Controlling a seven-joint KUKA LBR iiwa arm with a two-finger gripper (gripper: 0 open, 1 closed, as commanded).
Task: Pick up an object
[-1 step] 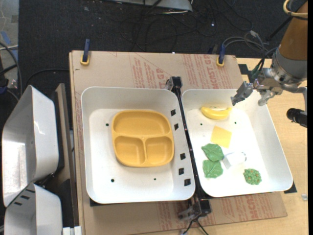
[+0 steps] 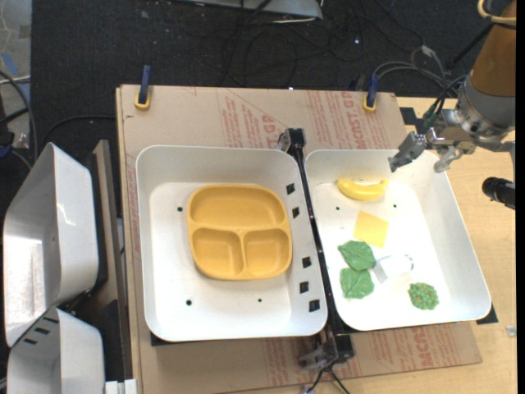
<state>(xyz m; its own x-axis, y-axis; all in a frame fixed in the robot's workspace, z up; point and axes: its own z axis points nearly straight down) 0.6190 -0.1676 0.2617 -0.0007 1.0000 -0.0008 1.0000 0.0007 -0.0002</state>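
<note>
A: Nearest the camera, well below the gripper?
B: Small round green piece in the right bin, near its front edge. Just left of that, two leafy green pieces: one lower, one above it, nearly touching. Clear, whitish item beside both, hard to identify.

A: Closer to the gripper?
B: Yellow square slice, lying flat, below and left of the fingers. Above that, a yellow banana, curved, resting near the bin's back wall, just left of and slightly below the fingertips, apart from them.

A: Gripper state?
B: Poised over the right bin's back right corner. Two fingers spread apart, nothing between them. Orange band and grey wrist above, up at the right.

A: Left of the gripper?
B: Left bin holding a yellow three-compartment tray, well apart from the gripper.

A: Farthest?
B: Cardboard sheet under both bins, clamped at the back by two clips. Dark floor and cables beyond.
</note>
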